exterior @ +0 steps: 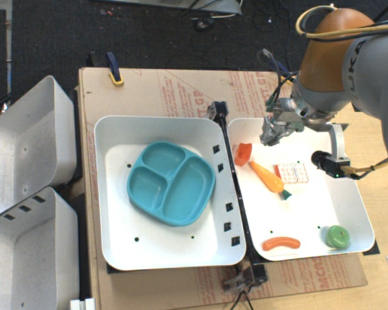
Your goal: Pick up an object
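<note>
My gripper (pixel 271 136) hangs over the back of the right bin (pixel 359 215), above and a little right of a small orange-red cup (pixel 244 154). An orange toy carrot (pixel 268 178) lies just below the gripper, near the bin's middle. Beside the carrot rests a white card with a red pattern (pixel 292 172). An orange sausage-shaped piece (pixel 281 243) and a green round fruit (pixel 337 236) sit by the front wall. Nothing shows between the fingers.
The left bin (pixel 110 173) holds a teal divided plate (pixel 172 183). Two spare white bins (pixel 26 173) stand off the bench at the left. A black clip (pixel 218 110) sits where the bins meet at the back, and a yellow clamp (pixel 116 77) at the bench's back left.
</note>
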Controlling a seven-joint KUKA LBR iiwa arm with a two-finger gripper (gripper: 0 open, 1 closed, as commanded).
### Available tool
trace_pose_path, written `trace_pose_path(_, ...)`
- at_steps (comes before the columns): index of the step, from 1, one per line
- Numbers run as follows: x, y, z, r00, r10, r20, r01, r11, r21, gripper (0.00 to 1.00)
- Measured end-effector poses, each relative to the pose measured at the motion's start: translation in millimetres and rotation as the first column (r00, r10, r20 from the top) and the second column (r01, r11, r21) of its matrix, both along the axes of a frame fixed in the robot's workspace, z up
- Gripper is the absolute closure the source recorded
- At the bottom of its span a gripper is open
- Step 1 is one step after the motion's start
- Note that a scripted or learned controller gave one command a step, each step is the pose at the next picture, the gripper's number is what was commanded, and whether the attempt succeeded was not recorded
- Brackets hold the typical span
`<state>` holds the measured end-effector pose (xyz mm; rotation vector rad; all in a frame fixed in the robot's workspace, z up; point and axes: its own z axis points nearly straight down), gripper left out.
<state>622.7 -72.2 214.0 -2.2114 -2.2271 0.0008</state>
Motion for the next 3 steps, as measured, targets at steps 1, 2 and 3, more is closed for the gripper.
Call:
trace_pose_path(1,-5.2,43.4,3.7,1.000,0.000,0.001,0.000,1.000,0.000,1.00)
trace_pose_path(2,-11.0,94.9,-3.8,1.000,0.001,0.001,-0.001,1.000,-0.001,1.00)
trace_pose_path(3,-19.8,154.5,-6.2,1.000,0.002,0.001,-0.002,1.000,0.000,1.00)
